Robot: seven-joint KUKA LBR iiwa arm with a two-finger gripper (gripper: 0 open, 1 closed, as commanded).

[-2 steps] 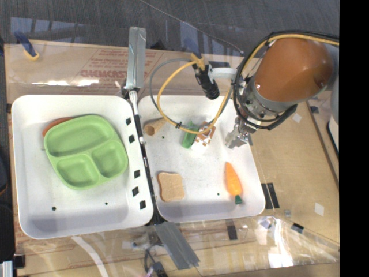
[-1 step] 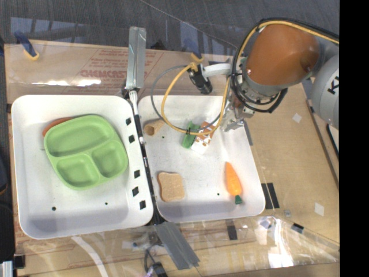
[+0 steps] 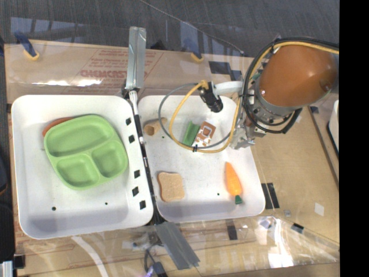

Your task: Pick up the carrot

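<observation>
Nearest my camera sits the arm's orange band point(image 3: 300, 74), a big dome that blocks most of what hangs under it. From below it the gripper point(image 3: 245, 138) reaches down over the right rim of the right bin point(image 3: 173, 212); I can't tell whether the jaws are open or closed, since the wrist hides them.

My target, the carrot point(image 3: 233, 182), lies flat on the bin floor by the right wall, orange body pointing up the view and green tip toward the near corner. It sits near the gripper but apart from it, nothing touching it. I judge the grasp has not begun; the tool looks parked above and behind the carrot, so it needs to come down and toward the near wall.

Other items share that bin: a slice of toast point(image 3: 171, 186) at the near left, a green block point(image 3: 191, 133) beside a small printed packet point(image 3: 204, 134), and a tan round piece point(image 3: 150, 129) at the divider. A yellow cable point(image 3: 185, 105) loops over them, which I would watch for snagging. Over in the left bin point(image 3: 34, 212) a green divided plate point(image 3: 86, 150) rests.

Both bins stand on a worktop point(image 3: 300, 212) of brown board under clear sheeting, with dark ribbed flooring beyond.
</observation>
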